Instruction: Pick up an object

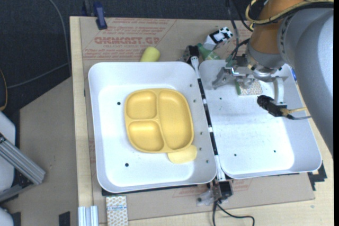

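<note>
A yellow divided plate (159,119) lies in the middle of the left bin (106,166). A pale yellow piece (183,155) pokes out from under the plate's near edge. My gripper (237,79) hangs low over the far end of the right bin (265,161), close to its back wall. A small speckled thing (248,86) sits right at the gripper; whether it is gripped cannot be told.
A yellow rounded object (150,54) rests on the cardboard behind the left bin. A cluster of small black, white and green items (212,44) sits behind the seam between the bins. A blue clip (99,15) is at the board's far edge.
</note>
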Tool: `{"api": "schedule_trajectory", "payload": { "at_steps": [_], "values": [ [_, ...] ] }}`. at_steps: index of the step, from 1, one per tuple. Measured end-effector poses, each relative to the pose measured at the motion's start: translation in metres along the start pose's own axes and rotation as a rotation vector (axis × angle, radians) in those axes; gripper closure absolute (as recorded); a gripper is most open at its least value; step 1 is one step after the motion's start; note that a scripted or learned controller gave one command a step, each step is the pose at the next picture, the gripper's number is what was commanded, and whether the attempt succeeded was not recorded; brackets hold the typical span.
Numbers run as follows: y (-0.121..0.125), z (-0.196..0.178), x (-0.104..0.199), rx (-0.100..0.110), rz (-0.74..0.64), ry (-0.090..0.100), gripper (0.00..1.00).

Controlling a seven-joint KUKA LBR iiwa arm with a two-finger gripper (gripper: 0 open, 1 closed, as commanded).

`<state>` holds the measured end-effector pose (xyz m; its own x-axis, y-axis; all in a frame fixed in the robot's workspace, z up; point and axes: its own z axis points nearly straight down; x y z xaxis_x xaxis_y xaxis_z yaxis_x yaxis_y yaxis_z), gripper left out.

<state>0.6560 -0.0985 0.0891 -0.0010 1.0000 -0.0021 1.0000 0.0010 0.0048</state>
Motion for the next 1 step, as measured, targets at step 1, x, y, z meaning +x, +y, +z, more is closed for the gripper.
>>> {"api": "schedule_trajectory", "payload": {
  "at_steps": [1],
  "values": [
    [0.0132, -0.0001, -0.0383, -0.004, -0.001, -0.001, 0.0]
  ]
}}
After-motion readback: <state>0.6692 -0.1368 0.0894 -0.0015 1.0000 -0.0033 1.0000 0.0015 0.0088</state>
